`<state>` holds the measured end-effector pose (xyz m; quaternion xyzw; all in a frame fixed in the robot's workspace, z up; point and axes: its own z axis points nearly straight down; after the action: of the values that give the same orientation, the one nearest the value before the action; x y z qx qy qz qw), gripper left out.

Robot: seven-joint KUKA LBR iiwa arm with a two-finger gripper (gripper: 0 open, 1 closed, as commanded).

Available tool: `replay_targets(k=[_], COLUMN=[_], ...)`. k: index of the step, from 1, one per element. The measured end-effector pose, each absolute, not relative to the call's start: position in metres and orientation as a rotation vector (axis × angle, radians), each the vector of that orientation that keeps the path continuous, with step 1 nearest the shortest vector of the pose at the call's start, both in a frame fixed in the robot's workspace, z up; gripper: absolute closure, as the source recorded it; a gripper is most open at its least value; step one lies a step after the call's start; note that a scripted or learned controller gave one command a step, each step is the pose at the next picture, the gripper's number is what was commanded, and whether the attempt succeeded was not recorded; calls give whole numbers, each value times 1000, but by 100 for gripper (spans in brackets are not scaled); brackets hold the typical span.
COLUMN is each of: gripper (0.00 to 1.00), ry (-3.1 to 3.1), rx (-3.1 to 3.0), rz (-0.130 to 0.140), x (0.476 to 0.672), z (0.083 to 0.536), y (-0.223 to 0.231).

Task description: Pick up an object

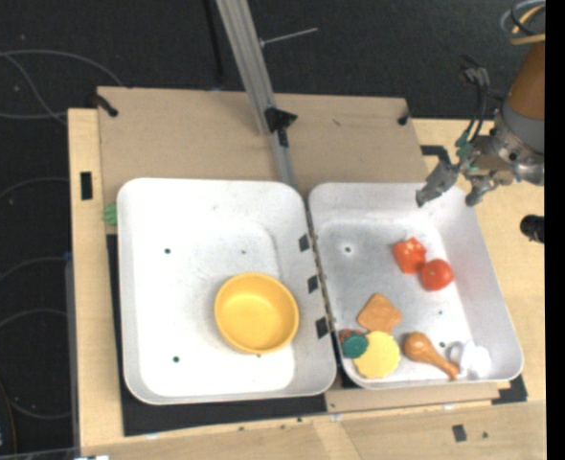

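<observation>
My gripper (452, 188) hangs above the far right corner of the right bin (359, 214), its two dark fingers spread apart with nothing between them. Below it in that bin lie a red-orange block (409, 254) and a red ball (437, 273), close together. Nearer the front are an orange wedge (379, 311), a yellow disc (378, 355) with a small teal piece (355, 344) at its left, and a tan drumstick-shaped toy (428, 351). A yellow bowl (256, 311) sits in the left bin (168, 228).
A slanted metal pole (252, 65) rises from the bench behind the gap between the bins. A small white object (474, 357) lies in the right bin's front right corner. Cables run over the dark floor at the left.
</observation>
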<state>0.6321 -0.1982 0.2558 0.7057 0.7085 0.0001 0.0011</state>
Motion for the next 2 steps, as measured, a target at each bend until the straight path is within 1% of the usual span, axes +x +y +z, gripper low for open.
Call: replay_targets(k=[1,2], gripper=[0,0], ry=[2224,2222], rx=[2215,2223], rz=[-1,-8], x=[632,628], z=[256,194], y=[-199,-205])
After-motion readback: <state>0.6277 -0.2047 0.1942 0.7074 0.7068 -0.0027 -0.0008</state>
